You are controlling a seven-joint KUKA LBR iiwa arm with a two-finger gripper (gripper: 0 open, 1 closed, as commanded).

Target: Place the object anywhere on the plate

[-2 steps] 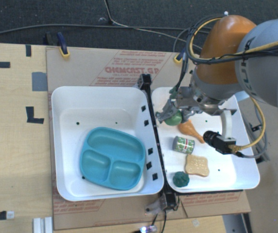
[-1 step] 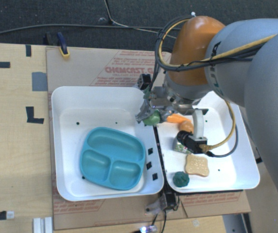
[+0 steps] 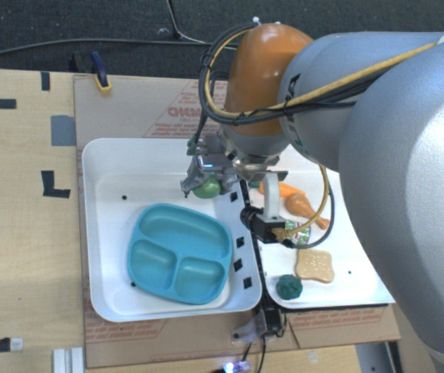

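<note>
- the left bin (image 3: 102,208) holds a blue plate (image 3: 179,252) with three compartments, lying toward the bin's near side; i see nothing lying in any of the compartments.
- my pincer (image 3: 200,179) hangs over the far part of the left bin, just beyond the plate's far rim, and a small green object (image 3: 206,189) sits right at its tips.
- i cannot tell whether my pincer is gripping the green object, nor how wide it stands; the metal parts blur together there.
- the green object lies off the plate, near the divider between the bins.
- in the right bin (image 3: 362,274): an orange carrot-like piece (image 3: 297,200), a tan cookie-shaped piece (image 3: 315,266), and a dark green lump (image 3: 289,287) at the near edge.
</note>
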